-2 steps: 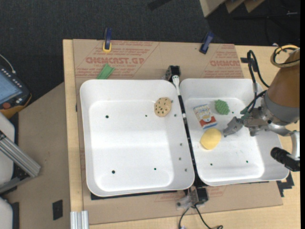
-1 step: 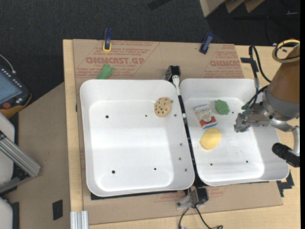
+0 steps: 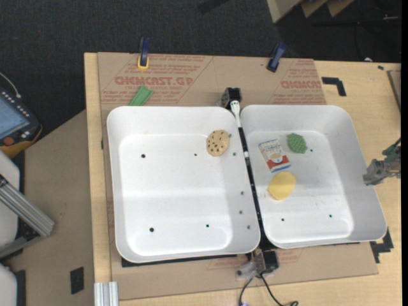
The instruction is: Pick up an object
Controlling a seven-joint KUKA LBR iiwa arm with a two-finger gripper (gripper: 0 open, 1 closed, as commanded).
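Two shallow white plastic bins sit side by side on a brown cardboard-covered tabletop (image 3: 191,75) printed with red lettering. The left bin (image 3: 172,234) holds one thing: a round tan cookie with dark chips (image 3: 217,143), lying near its upper right corner, close to the divide between the bins. The right bin (image 3: 344,225) holds three things grouped in its upper left part. A small flat packet, white with a red lower band and a printed picture (image 3: 274,155), lies tilted slightly. Just below it, nearly touching, rests a rounded yellow lump like a lemon (image 3: 281,186). To the packet's right, a little apart, sits a small green knobbly object (image 3: 296,142).

The pincer (image 3: 381,168), grey metal, shows at the right edge of the view, over or just beyond the right rim of the right bin and well apart from all three objects; nothing is seen between its tips, and whether they are apart or together cannot be told at this size.

On the tabletop beyond the bins lie a green strip (image 3: 141,95) near the left bin's far corner, and two blue clamps, one with a yellow part (image 3: 144,55), grip the far edge
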